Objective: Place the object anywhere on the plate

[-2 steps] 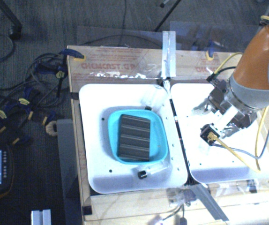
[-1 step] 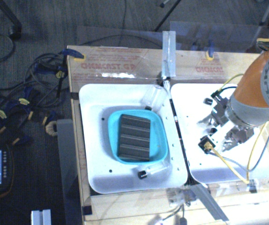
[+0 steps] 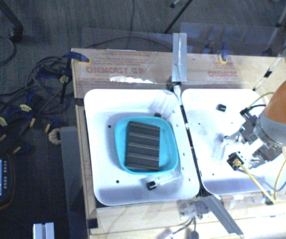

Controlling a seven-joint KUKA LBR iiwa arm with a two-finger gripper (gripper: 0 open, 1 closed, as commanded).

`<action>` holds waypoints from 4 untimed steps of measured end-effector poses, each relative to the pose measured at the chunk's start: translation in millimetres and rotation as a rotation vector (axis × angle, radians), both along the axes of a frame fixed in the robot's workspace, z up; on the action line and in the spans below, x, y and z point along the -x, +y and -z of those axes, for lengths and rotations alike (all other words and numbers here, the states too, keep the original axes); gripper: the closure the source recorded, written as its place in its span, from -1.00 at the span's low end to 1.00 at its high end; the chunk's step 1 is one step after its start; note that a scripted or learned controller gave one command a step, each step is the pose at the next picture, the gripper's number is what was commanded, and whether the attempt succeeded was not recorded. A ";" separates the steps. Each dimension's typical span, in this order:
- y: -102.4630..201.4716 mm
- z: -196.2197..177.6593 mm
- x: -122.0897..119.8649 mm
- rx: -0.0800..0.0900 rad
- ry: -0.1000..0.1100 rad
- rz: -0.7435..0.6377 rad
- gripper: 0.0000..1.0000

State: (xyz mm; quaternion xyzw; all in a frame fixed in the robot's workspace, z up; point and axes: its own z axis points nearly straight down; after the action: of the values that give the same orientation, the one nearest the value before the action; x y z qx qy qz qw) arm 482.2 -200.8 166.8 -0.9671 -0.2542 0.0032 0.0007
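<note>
You see the gripper (image 3: pixel 235 151) low over the right bin (image 3: pixel 208 128), near the side of that bin that is at the right of the view. The grey arm (image 3: pixel 277 128) with its orange band comes in behind it from the right edge. Whether the fingers are open or closed I cannot tell; that part is small and mixed with cables and brackets. No object is visible between them.

The dark grey ridged object (image 3: pixel 143 144) is well apart from the gripper, towards the left of the view, across the wall between the two bins. It lies flat on the blue plate (image 3: pixel 120 133), and its whole outline is inside the plate's rim. The plate rests on the floor of the left bin (image 3: pixel 95 133), near the middle.

Closer to the gripper, up and a little left of it in the view, a small black piece (image 3: pixel 221 107) lies on the white floor of the right bin. A thin yellow cable (image 3: pixel 255 180) runs from just below the gripper towards the lower right. Far to the left of the gripper and lower in the view, a small clear piece with a black end (image 3: pixel 152 184) lies in the left bin, just beside the plate's near edge.

Both bins stand on the brown counter (image 3: pixel 128 68).
</note>
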 end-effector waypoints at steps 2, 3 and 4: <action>-23.0 -79.7 -0.8 0.000 -0.001 0.157 -1.00; 6.0 -228.2 -2.2 0.004 -0.006 0.300 -1.00; -22.6 -84.3 -0.8 0.000 -0.001 0.314 -1.00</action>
State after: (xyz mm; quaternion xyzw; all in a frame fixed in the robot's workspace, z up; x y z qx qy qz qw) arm 483.0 -223.4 251.1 -0.9950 -0.0999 0.0027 0.0010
